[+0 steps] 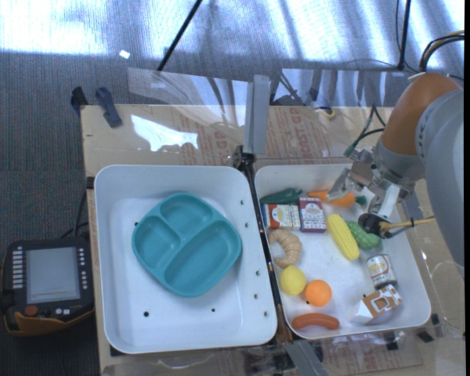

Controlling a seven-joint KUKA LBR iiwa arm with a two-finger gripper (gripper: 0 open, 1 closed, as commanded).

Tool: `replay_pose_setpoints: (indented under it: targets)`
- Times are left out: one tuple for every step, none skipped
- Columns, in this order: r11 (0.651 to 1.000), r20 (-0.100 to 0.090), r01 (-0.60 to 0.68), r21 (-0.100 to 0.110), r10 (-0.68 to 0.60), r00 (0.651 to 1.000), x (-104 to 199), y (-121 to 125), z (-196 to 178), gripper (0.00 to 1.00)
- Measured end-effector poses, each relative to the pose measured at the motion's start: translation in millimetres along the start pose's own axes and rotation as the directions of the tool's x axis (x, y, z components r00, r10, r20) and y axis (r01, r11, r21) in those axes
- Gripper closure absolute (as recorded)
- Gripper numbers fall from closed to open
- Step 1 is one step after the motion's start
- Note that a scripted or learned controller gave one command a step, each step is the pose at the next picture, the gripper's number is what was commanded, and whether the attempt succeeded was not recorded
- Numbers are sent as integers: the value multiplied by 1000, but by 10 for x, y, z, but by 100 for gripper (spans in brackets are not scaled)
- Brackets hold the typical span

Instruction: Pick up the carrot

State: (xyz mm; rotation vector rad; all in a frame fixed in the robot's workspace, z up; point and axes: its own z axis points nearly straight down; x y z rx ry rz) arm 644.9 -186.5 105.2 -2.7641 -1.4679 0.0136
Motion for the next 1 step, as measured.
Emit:
replay_pose_setpoints:
  targets:
    - [980,-7,-198,14,198,980,-29,8,136,0]
